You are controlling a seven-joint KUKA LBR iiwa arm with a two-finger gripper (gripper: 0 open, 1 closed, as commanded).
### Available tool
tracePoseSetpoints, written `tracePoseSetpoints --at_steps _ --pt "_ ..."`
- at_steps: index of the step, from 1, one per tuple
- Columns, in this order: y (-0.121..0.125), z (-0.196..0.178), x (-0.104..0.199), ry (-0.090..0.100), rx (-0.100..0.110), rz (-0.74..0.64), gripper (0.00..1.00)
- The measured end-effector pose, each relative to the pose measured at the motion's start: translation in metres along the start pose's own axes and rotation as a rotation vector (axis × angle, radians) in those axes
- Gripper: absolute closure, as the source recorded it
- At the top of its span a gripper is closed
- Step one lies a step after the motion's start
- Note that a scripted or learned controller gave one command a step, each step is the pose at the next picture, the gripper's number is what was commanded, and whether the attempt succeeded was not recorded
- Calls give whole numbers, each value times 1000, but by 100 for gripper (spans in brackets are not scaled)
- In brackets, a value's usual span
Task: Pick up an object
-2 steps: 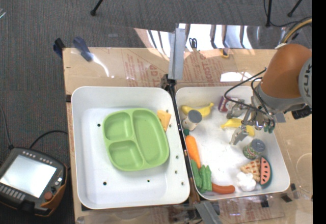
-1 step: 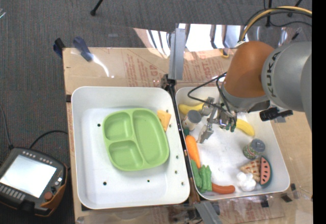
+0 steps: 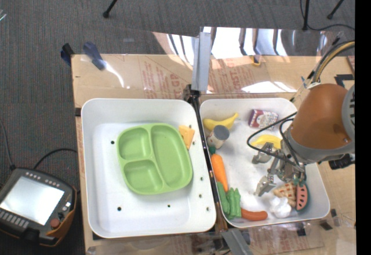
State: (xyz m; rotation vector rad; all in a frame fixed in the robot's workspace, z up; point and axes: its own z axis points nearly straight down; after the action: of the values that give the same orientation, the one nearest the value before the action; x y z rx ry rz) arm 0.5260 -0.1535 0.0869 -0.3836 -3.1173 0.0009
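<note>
My gripper (image 3: 262, 174) hangs low over the right bin (image 3: 246, 104), in its right half. Its metal fingers (image 3: 258, 159) are spread apart and stand open over bare white floor, with nothing between them. Right beside it, toward the bin's front right corner, lie a pizza slice (image 3: 285, 192), a watermelon slice (image 3: 301, 197) and a white lump (image 3: 280, 208). A yellow piece (image 3: 262, 141) lies just behind the gripper, partly under the cable. The orange wrist band (image 3: 322, 117) hides the bin's right wall.
The right bin also holds a banana (image 3: 221, 122), a small can (image 3: 219, 135), a red-and-white packet (image 3: 263, 117), a carrot (image 3: 219, 171), a green vegetable (image 3: 232, 202) and a red sausage (image 3: 254, 214). The left bin (image 3: 101, 190) holds a green divided plate (image 3: 155, 158) and a cheese wedge (image 3: 186, 134).
</note>
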Motion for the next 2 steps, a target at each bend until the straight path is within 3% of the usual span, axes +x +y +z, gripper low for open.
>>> tracePoseSetpoints --at_steps 1,2 --pt "51 0 -62 -1 -2 184 0" --pt "-6 -1 -61 -1 -1 337 0"
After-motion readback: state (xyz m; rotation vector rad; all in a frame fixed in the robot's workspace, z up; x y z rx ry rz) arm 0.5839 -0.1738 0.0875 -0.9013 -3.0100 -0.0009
